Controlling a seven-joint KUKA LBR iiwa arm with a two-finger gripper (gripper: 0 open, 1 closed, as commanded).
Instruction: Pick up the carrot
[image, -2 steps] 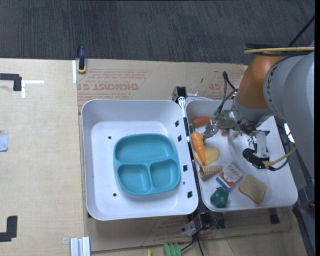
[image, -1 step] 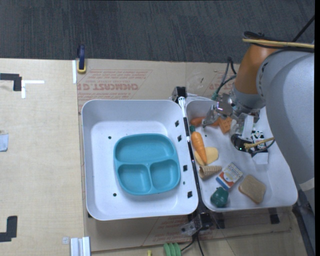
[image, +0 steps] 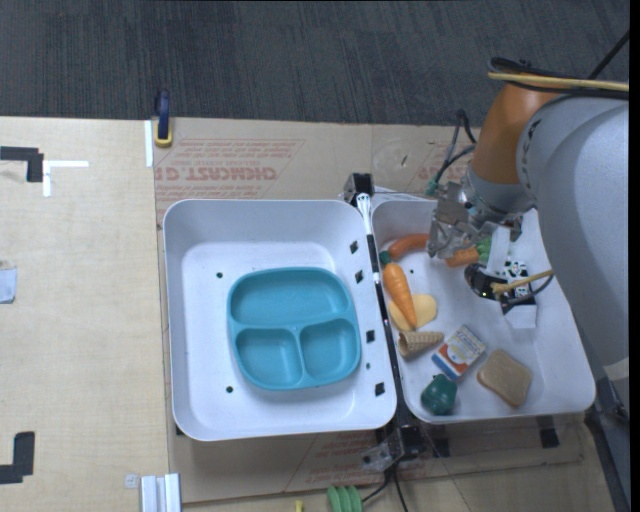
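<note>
1. Carrot (image: 399, 292) lies in the right bin (image: 560, 385), close to its left wall, pointing near-to-far, with a pale yellow piece (image: 421, 310) touching its near right side.
2. Nearest us, a green item (image: 438, 395), a bread slice (image: 504, 377) and a small carton (image: 460, 352) sit along the near part of that bin.
3. Over left, the blue divided plate (image: 293, 327) rests in the left bin (image: 190, 300).
4. Farther back, the gripper (image: 455, 240) hangs over the right bin's far end, above an orange-red item (image: 407, 244); whether it is released or clenched, I cannot tell.
</note>
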